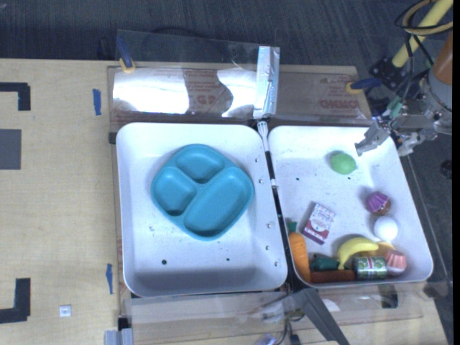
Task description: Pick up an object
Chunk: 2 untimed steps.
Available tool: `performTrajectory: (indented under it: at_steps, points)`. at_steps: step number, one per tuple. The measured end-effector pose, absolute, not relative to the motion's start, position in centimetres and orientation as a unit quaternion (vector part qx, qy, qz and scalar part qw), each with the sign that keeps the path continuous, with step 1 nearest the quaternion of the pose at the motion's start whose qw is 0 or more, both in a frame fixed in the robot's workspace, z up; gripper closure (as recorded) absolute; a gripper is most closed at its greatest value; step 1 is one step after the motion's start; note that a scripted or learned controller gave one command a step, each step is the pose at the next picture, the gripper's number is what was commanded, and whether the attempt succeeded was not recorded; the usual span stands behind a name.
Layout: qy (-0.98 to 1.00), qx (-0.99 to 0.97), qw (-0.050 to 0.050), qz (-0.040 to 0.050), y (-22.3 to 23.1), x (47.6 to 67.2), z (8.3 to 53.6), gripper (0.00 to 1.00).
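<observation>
A: Two white bins sit side by side on the bench. The left bin holds one thing, a blue divided plate, lying flat near its middle, well apart from the gripper.

B: And the right bin?

A: It carries the loose items. A green ball lies just below and to the left of the gripper, the nearest thing to it but not touching. Further down from the gripper come a purple piece and a white egg, one under the other.

B: What about the bottom edge?

A: Farthest from the gripper, a yellow banana rests above a small can, with a pink piece just beside the can. Left of those lie a small red-and-white carton, tilted, and an orange carrot against the bin's left wall.

B: Is the gripper holding anything?

A: Nothing shows between its fingers. It hovers over the bin's upper right corner, and its fingers look spread, one tip pointing toward the green ball.
</observation>
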<state>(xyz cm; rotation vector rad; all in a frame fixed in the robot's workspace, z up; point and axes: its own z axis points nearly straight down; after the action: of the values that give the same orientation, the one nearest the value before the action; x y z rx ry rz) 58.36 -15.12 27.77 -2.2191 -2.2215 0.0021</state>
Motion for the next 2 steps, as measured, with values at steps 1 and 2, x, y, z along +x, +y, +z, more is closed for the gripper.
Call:
performTrajectory:
  at_steps: [1, 2]
  points:
    - [-0.759, -0.651, 0.003, 0.0018, -20.4, 62.4, 18.4, 0.0]
    - [-0.817, -0.577, 0.007, 0.0004, -20.2, 66.5, 9.7, 0.0]
